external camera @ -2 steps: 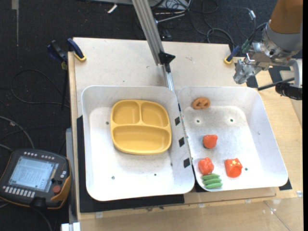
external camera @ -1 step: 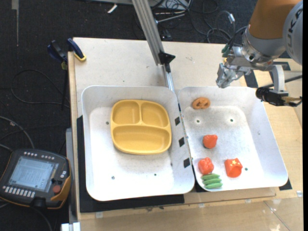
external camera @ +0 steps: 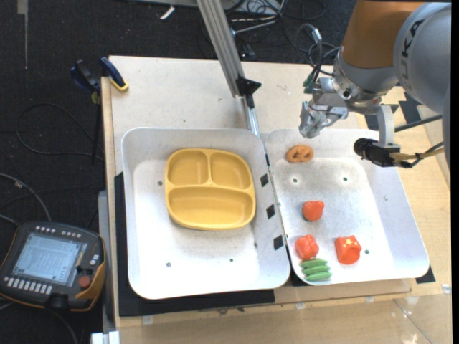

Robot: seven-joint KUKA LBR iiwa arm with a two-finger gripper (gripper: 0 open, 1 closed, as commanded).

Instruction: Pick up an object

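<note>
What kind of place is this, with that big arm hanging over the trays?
Most likely a robotics lab. A grey arm hangs over two white bins, toy food serves for practice, and a handheld control pendant and loose cables lie nearby.

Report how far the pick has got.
Done: the gripper has been brought over the right bin and hangs near its far edge, just above the pretzel. In hand: nothing visible. Left: the whole grasp and lift. The pretzel, three red food pieces and the green pea pod all lie on the bin floor; the yellow divided plate sits in the left bin.
</note>
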